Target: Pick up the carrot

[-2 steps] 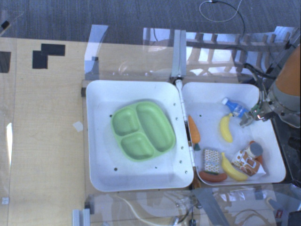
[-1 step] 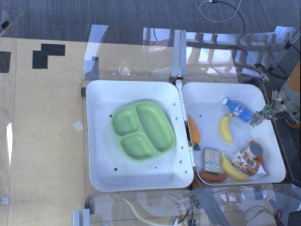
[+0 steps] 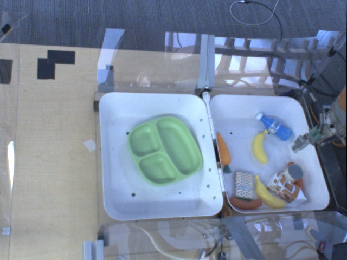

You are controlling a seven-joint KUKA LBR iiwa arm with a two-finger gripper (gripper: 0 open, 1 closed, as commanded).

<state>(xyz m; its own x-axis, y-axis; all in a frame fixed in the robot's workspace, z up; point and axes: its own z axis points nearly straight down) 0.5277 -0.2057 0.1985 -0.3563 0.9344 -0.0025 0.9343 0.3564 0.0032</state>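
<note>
Right now your carrot point(image 3: 223, 151) lies against the right bin's point(image 3: 238, 104) left wall, well apart from the hand point(image 3: 314, 138) at the right rim, whose grip you cannot tell.

two bins sit side by side on the bench point(image 3: 49, 145). the left bin point(image 3: 114, 199) holds a plate point(image 3: 164, 149) near its middle. in the right bin point(image 3: 238, 107), the carrot point(image 3: 223, 150) lies along the left wall. right of it is a banana point(image 3: 260, 147), with a bottle point(image 3: 275, 127) just behind. at the front lie a sausage point(image 3: 245, 202), a packet point(image 3: 244, 184) touching it from behind, a second banana point(image 3: 269, 194), and a carton point(image 3: 286, 184) furthest right. the gripper point(image 3: 310, 140) is at the bin's right rim.
</note>
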